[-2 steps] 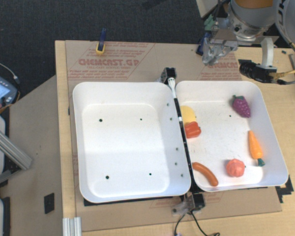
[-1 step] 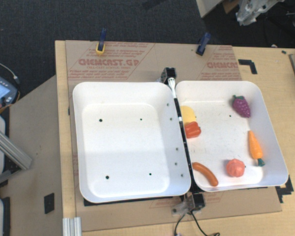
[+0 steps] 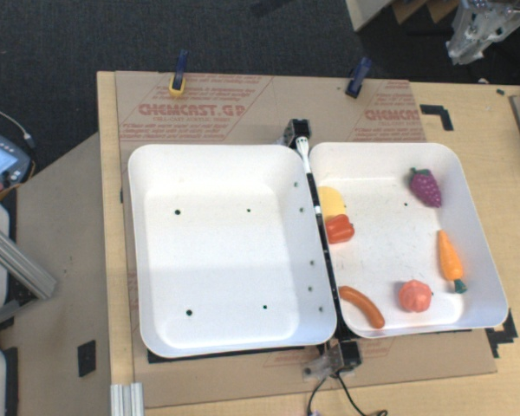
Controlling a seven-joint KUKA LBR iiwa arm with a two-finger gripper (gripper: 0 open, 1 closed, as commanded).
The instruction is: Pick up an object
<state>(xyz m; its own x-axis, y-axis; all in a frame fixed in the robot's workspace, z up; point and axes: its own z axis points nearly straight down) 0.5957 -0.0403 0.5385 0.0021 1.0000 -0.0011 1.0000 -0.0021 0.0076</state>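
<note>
I see the gripper (image 3: 478,31) up at the far right corner, well off the bins; it is small and blurred, so I cannot tell how it is set or whether it carries anything. The right shallow white bin (image 3: 477,232) holds everything; a purple plastic grape bunch (image 3: 425,187) near its far right corner; a yellow rounded piece (image 3: 330,201) touching a red pepper-like piece (image 3: 339,230) against the left wall; an orange toy carrot (image 3: 450,259) along the right side; a pinkish-red round fruit (image 3: 415,296) and an orange sausage shape (image 3: 361,306) near the front rim. The left white bin (image 3: 147,232) sits beside it on the cardboard-topped bench (image 3: 243,98).
</note>
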